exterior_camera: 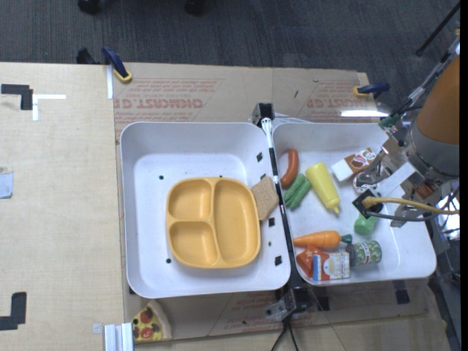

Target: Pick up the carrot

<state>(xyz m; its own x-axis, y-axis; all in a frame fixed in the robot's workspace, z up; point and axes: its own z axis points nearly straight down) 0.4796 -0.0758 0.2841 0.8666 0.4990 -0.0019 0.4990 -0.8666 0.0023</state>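
Nearest the counter's front edge lay a toy pizza slice, outside both bins and of no concern to the task. You had the carrot in the bin on the arm's side, close to that bin's front edge and toward the wall it shares with the other bin. It lay flat, leafy end toward the arm, with a juice carton just beside it on the front side and a green can near its leafy end.

The gripper stood over the arm-side part of the same bin, apart from the carrot. Whether it was apart or together I could not tell. The carrot lay forward of it and toward the shared wall, with a small green piece between them.

In my judgement the step in hand was the approach. You should bring the gripper over the carrot's thick middle, turn it to close across the body rather than along it, and descend clear of the carton so nothing else is caught.
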